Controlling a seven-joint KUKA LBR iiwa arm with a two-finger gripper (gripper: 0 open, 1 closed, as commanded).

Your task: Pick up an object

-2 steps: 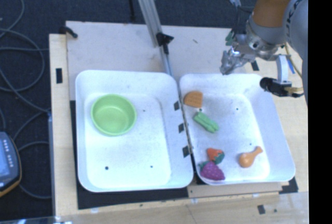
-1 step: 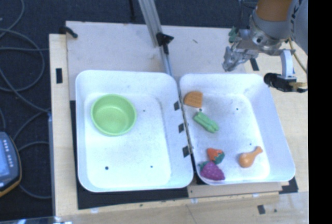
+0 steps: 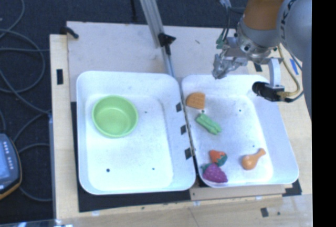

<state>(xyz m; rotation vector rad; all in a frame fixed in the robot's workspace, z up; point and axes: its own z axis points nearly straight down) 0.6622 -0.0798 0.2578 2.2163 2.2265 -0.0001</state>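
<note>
My gripper (image 3: 221, 71) hangs over the far edge of the right bin (image 3: 273, 136), with nothing seen between its fingers. Below and left of it lies an orange bread-like piece (image 3: 195, 100) near the bin's far left corner. A green toy vegetable (image 3: 208, 124) lies a little nearer. At the near side sit a red-orange strawberry-like piece (image 3: 217, 157), a purple grape bunch (image 3: 214, 173) and an orange drumstick (image 3: 252, 159).
The left bin (image 3: 152, 163) holds a light green bowl (image 3: 115, 115). A slanted metal pole (image 3: 149, 10) rises behind the bins where they meet. Cables lie on the dark floor at the left.
</note>
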